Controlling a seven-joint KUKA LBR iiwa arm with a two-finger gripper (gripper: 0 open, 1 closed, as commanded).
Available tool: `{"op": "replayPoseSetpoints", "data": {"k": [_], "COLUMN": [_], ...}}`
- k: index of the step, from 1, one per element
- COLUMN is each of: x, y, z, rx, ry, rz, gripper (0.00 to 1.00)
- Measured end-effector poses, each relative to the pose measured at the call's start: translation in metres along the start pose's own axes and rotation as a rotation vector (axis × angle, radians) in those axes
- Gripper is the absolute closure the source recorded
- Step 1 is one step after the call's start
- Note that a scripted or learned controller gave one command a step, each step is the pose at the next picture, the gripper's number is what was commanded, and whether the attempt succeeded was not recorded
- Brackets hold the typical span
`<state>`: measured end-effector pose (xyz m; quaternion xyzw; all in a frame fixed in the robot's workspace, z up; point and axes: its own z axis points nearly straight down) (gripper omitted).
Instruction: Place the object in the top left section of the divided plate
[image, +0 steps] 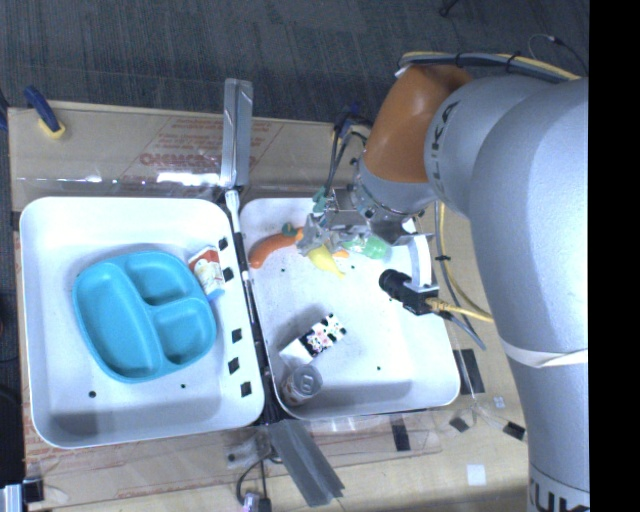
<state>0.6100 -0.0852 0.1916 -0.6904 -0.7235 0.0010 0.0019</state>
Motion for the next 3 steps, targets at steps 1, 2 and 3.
{"op": "replayPoseSetpoints", "data": {"k": [1,2,3], "x": [0.094,0.175,0.175], "y": [0.024,0.002,0.002], "z": [-0.011,-0.014,-0.014], "rx": [-0.003,0.001,0.001], "ry": [-0.002,-0.002,-0.002], "rz": [-0.234,-0.217,-0.217], "gripper": [1.00,1.00,0.00]}}
